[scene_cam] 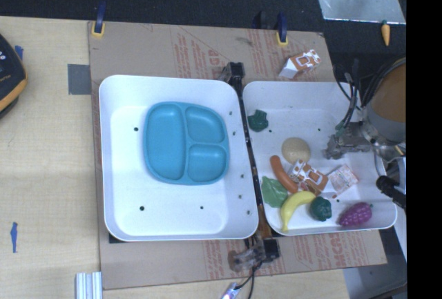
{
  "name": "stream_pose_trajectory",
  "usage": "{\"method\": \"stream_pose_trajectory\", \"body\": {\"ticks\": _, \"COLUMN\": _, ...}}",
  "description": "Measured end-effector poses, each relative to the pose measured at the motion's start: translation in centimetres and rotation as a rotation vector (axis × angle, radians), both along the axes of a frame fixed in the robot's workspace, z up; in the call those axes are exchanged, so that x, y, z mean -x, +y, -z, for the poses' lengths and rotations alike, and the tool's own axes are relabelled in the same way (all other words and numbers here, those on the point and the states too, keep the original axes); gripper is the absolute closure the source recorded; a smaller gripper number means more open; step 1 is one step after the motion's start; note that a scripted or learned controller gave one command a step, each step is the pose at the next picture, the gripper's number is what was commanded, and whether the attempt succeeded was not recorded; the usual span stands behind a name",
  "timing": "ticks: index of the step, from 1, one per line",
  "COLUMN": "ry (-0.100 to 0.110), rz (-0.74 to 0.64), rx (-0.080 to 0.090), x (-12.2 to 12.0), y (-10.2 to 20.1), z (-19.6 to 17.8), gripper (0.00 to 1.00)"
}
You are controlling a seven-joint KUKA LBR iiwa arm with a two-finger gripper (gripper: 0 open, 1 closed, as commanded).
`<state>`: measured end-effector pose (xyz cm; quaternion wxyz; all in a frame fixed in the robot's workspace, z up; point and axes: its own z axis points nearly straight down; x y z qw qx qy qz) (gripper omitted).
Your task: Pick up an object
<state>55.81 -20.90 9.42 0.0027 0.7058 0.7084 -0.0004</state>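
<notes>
The right bin (314, 99) holds several toy foods. They are a dark green piece (257, 120), a beige ball (295, 149), a sausage (280, 172), a small printed carton (305, 174), a white packet (343, 179), a green leaf (273, 192), a banana (295, 207), a broccoli (320, 208) and purple grapes (355, 215). My gripper (342, 144) comes in from the right edge and hangs over the bin's right side, just right of the beige ball and above the white packet. Nothing is visibly held.
The left bin (124, 208) carries a blue divided plate (186, 142). A second small carton (300, 64) lies on the cardboard behind the right bin. Clamps (281, 27) pin the cardboard's far edge. A dark device (8, 76) sits at the far left.
</notes>
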Motion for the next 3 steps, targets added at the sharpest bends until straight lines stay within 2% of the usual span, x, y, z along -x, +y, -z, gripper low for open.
{"method": "stream_pose_trajectory", "body": {"ticks": 1, "ry": 0.004, "rz": -0.001, "rx": -0.004, "x": -5.1, "y": 3.8, "z": -11.1, "gripper": 1.00}}
{"method": "stream_pose_trajectory", "body": {"ticks": 2, "ry": 0.005, "rz": -0.002, "rx": -0.004, "x": -8.8, "y": 10.5, "z": -9.4, "gripper": 1.00}}
{"method": "stream_pose_trajectory", "body": {"ticks": 3, "ry": 0.005, "rz": -0.002, "rx": -0.004, "x": -8.8, "y": 10.5, "z": -9.4, "gripper": 0.00}}
